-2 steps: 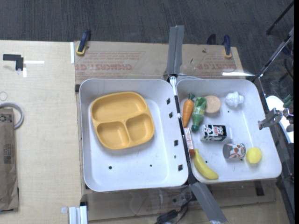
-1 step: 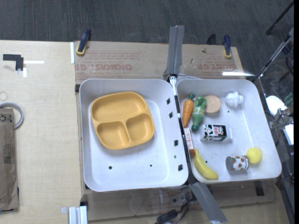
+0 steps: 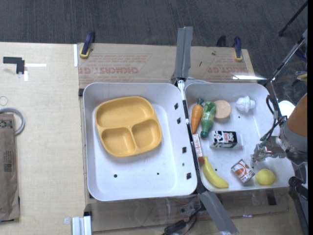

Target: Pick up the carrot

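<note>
The carrot (image 3: 196,116), orange with a green top, lies in the right bin (image 3: 230,84) against its left wall, near the far end. It touches a green bottle (image 3: 208,116) on its right. My gripper (image 3: 262,153) hangs low over the right side of the same bin, well to the right of the carrot and nearer the front. It is between a lemon (image 3: 265,176) and a small orange-and-white packet (image 3: 242,172). Nothing shows in its grasp.
Around the carrot lie a tan round bun (image 3: 223,109), a white crumpled item (image 3: 245,104), a black-and-white milk carton (image 3: 224,139) and a banana (image 3: 213,174). The left bin (image 3: 90,146) holds a yellow divided plate (image 3: 128,125).
</note>
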Controlling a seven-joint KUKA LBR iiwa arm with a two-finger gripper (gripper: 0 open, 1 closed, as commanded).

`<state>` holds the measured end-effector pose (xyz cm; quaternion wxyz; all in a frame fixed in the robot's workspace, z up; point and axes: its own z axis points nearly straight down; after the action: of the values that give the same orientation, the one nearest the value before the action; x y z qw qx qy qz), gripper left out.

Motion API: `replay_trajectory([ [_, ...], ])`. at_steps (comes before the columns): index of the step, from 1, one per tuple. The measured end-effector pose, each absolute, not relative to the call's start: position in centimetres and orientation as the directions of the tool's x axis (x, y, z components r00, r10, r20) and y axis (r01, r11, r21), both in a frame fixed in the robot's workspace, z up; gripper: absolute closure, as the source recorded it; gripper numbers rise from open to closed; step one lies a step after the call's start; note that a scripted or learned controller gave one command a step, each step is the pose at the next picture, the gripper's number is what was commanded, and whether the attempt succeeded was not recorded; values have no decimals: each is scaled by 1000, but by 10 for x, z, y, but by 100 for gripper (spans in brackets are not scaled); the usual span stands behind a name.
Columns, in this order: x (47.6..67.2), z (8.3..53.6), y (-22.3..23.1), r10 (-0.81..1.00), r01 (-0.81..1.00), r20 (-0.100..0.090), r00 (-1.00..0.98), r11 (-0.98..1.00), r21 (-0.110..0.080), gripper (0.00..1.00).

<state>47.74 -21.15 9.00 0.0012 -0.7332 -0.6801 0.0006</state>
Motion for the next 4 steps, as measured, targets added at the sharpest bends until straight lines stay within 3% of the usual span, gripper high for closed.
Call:
replay_trajectory([
  [1, 477, 90, -220, 968, 968, 2, -250, 250, -3, 100],
  [2, 477, 89, -216, 967, 967, 8, -254, 254, -4, 0],
  [3, 480, 278, -200, 970, 970, -1, -245, 245, -1, 0],
  [4, 481, 285, -201, 970, 970, -2, -244, 244, -4, 100],
])
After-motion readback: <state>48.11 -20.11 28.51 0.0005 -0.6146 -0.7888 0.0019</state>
